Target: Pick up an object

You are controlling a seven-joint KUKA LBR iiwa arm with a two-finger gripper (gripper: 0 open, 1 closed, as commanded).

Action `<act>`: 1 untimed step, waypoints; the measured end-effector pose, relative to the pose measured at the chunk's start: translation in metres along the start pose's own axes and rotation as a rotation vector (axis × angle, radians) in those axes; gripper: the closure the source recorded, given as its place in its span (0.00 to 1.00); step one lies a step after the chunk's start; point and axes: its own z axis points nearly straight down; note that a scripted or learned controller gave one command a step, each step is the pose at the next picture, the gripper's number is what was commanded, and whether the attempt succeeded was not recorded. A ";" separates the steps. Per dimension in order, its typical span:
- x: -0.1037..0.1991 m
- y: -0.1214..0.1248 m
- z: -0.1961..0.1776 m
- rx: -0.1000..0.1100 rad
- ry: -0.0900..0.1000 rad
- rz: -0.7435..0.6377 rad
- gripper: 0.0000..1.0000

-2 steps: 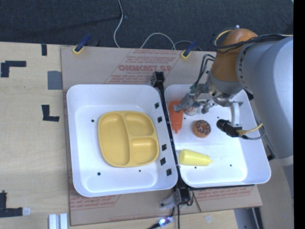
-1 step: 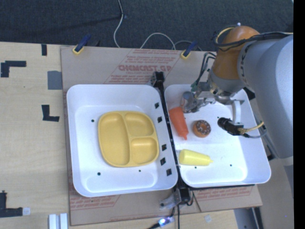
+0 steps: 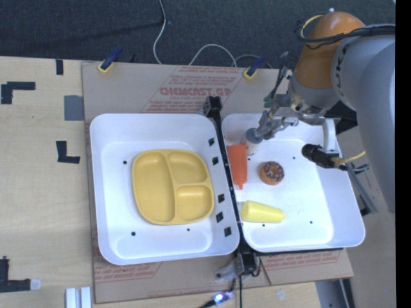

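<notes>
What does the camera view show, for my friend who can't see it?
A grey robot arm's gripper hangs just above an orange carrot in the right white bin, which also has a doughnut and a yellow corn cob. The left bin holds a yellow divided plate.

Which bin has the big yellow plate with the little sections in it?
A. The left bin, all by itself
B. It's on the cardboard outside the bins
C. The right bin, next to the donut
A: the yellow plate lies alone in the left bin, while the donut sits in the right bin.
</notes>
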 end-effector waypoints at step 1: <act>0.000 0.002 -0.054 -0.001 0.000 0.001 1.00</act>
